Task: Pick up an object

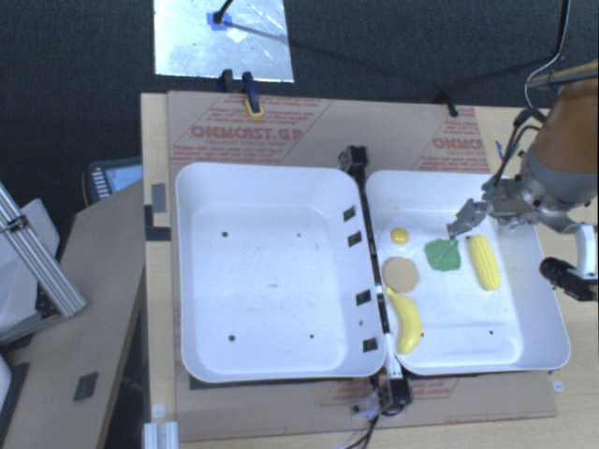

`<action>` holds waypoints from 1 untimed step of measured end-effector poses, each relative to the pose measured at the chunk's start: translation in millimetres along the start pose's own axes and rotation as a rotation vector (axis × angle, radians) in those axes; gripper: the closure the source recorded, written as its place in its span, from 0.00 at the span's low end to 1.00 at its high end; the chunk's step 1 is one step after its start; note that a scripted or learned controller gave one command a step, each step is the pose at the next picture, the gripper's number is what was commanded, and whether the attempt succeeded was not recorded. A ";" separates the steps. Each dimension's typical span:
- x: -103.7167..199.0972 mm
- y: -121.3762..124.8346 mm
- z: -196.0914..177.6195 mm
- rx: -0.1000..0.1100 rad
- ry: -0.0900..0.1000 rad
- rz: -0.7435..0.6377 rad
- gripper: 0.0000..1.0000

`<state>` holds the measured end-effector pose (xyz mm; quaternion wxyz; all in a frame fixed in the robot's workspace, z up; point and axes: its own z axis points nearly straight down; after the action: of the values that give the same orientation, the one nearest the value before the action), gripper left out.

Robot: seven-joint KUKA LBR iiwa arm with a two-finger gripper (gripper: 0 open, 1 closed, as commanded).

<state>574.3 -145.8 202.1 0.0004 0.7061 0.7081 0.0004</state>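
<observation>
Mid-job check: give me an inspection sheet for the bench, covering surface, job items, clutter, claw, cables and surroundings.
Surface: left bin and right bin sit side by side on a printed board.
Job's things: in the right bin, banana, tan disc, small yellow ball, green piece, corn cob.
Clutter: nothing seen.
Grippers: claw hovers just above the green piece, holding nothing visible.
Cables: black cable runs down to the arm.
Surroundings: foil sheet behind the bench, metal rail at left.
</observation>
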 end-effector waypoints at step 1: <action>10.1 48.3 123.0 -0.001 0.000 -0.004 0.00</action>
<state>622.7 -135.6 79.1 0.0008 0.7049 0.7094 0.0010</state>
